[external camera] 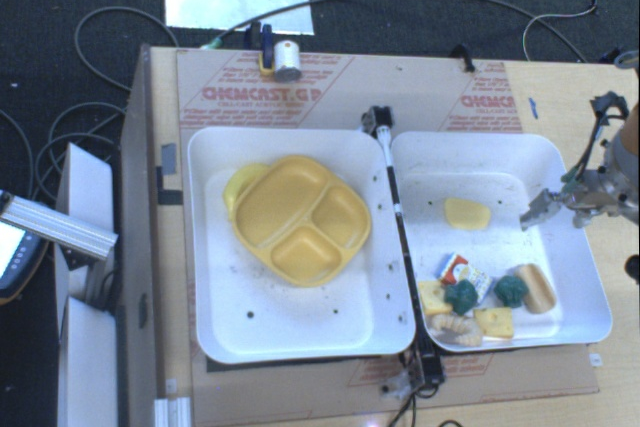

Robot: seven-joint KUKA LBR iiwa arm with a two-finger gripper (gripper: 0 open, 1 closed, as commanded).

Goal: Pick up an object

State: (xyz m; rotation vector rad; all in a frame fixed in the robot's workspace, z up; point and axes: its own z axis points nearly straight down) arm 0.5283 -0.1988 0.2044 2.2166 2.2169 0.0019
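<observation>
My gripper [552,217] hangs over the right side of the right bin [500,160], reaching in from the right. It is open, its fingers spread apart with nothing between them. A pale yellow piece [467,213] lies left of it in the middle of the bin. Along the bin's front lie a bun-shaped piece [537,287], two dark green pieces [511,290] [462,296], a red and white item [455,268], yellow cheese-like pieces [494,322] and a beige lump [455,330].
The left bin [215,315] holds a yellow divided tray [300,218] resting over a smaller yellow item [238,185]. A black divider rail [395,205] runs between the bins. Cables trail across the dark floor behind the bench.
</observation>
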